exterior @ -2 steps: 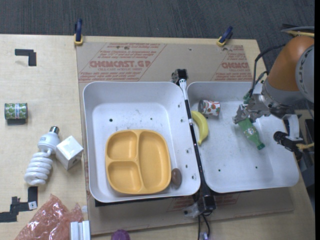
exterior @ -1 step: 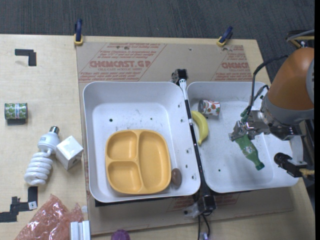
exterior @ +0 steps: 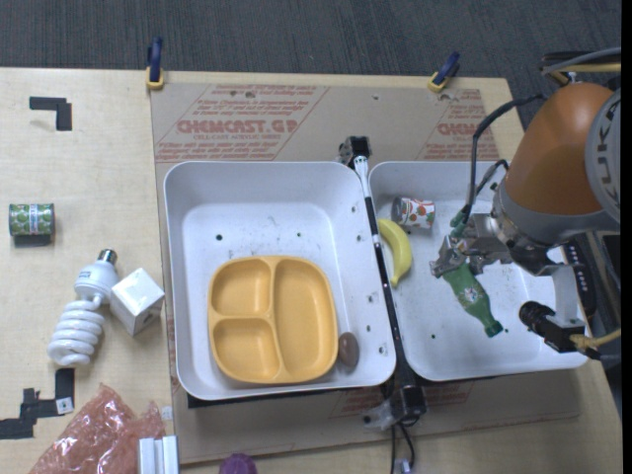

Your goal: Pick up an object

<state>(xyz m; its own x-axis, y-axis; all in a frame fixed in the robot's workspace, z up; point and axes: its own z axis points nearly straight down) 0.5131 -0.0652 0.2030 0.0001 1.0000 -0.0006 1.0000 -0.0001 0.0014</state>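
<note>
Bottle, green and lying on its side in the right bin, looks the likeliest pick, since the gripper hangs right at its upper end.

Going left to right: on the bare table lie a small can, a spiral bulb, a white cube and a red mesh bag, all outside the bins and probably spare stock. The left bin holds a yellow divided plate with a small brown thing touching its right edge. In the right bin, a banana rests against the left wall and a little can lies farther back, near it.

The bottle slants from the gripper down toward the near right, its cap end away from the gripper. The gripper sits at the bottle's far-left end, seemingly touching it, but whether it is released, clenched or grasping the bottle I cannot tell.
</note>
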